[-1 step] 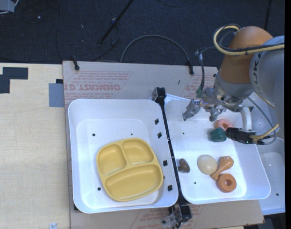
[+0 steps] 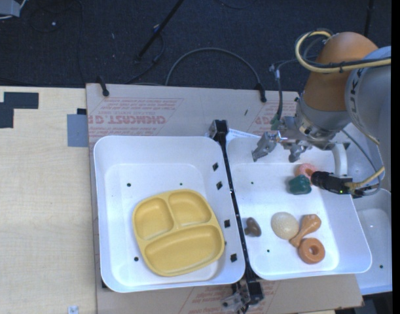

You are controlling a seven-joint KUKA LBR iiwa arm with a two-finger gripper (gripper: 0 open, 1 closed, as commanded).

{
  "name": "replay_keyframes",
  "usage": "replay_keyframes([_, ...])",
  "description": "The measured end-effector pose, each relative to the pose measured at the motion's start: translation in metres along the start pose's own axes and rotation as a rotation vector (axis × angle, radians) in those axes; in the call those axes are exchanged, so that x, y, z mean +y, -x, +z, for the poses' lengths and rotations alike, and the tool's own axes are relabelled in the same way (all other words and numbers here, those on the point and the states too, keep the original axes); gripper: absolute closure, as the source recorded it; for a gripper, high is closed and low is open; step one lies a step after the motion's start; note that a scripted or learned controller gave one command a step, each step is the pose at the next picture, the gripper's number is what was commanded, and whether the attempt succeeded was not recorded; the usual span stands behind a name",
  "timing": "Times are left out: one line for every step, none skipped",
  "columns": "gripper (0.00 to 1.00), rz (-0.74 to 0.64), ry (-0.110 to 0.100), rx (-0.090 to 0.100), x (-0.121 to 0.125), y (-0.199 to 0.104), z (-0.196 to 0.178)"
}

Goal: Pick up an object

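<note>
My gripper [image 2: 280,150] hangs over the far edge of the right bin [image 2: 353,241], its two grey fingers spread open with nothing between them. In that bin lie a teal lump [image 2: 299,186] and, just behind it, a small pink piece [image 2: 306,169], both a little right of and nearer than the gripper. Further toward the front are a cream egg shape [image 2: 284,225], a tan drumstick-like piece [image 2: 307,227], an orange ring [image 2: 311,250] and a small brown lump [image 2: 253,226].
The left bin [image 2: 114,175] holds a yellow divided plate [image 2: 179,231]. A black divider [image 2: 227,188] runs between the two bins. Flat cardboard [image 2: 154,113] lies behind the bins, and pale bench top [image 2: 36,208] spreads to the left.
</note>
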State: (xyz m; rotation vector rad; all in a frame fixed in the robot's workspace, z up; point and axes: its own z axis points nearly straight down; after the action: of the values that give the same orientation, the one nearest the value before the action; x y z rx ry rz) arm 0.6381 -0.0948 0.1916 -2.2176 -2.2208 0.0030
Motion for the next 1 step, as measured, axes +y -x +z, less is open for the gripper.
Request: replay_keyframes([0.0, 0.0, -0.004, 0.0, -0.0013, -0.0096, 0.0561])
